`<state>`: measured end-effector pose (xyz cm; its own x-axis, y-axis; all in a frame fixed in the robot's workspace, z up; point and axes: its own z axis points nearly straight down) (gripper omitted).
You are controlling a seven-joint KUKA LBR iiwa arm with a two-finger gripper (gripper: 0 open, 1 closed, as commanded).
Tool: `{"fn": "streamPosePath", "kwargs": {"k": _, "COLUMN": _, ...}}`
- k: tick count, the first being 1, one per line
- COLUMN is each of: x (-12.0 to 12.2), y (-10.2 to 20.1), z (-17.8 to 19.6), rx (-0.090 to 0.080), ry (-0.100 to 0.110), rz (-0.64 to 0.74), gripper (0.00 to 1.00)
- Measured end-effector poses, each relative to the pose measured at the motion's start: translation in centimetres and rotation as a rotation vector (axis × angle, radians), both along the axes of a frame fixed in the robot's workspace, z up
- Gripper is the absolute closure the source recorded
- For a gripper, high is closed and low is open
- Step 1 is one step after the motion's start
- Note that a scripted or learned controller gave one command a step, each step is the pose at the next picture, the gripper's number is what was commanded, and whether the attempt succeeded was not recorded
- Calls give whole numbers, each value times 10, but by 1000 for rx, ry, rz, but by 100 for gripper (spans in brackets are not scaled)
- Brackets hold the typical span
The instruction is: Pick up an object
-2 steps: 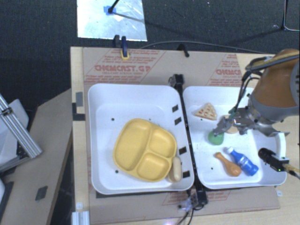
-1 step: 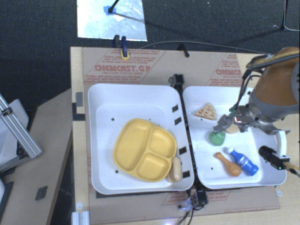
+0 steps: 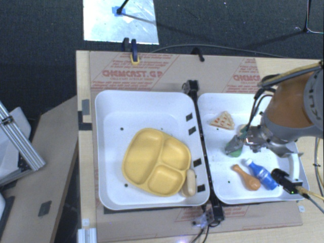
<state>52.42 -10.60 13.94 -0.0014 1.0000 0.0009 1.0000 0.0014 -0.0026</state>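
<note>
While the tool [image 3: 236, 147] grip is unreadable, the board [image 3: 132, 74] reads "CHEMCAST GP".

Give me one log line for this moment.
end effector: low in right bin | near: pizza slice toy, blue bottle | grasp: unconfirmed

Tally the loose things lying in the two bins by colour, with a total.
Yellow: 1, the divided plate
Beige: 1, the bread roll
Orange-tan: 2, the pizza slice and the drumstick
Blue: 1, the bottle
Total: 5
</note>
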Motion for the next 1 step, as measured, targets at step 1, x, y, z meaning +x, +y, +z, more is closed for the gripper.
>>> {"fn": "streamPosePath", "kwargs": {"k": 1, "x": 0, "y": 1, "z": -52, "rx": 1, "ry": 1, "rz": 0, "gripper": 0}}
